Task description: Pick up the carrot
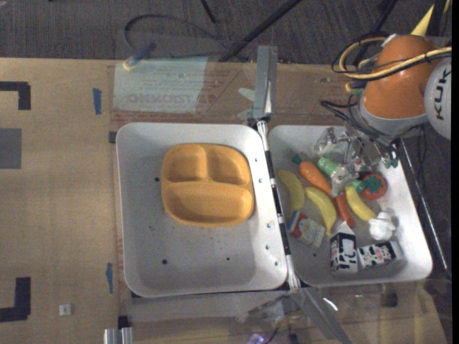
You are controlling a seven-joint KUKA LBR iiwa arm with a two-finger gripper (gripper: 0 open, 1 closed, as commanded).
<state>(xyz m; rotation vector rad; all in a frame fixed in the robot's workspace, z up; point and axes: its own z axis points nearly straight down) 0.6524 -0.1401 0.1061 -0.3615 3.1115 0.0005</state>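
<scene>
A: Left to right? Left bin (136, 264) has the orange divided plate (208, 183).

B: Right bin (416, 253): carrot (315, 176) lies upper left, between two bananas (308, 198) and a green item. Orange, tapered, green top.

A: Your tool (353, 158)?

B: Hovering just right of it; can't tell its state. I'd shift left, align across the carrot, avoid the bananas.

Orange carrot (314, 175) lies slanted in the right bin (416, 221)

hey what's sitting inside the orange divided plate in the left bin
Nothing shows inside the orange three-compartment plastic plate; all three hollows look bare. It rests on the floor of the shallow white left bin, and whatever lies beneath the plate is covered.
</scene>
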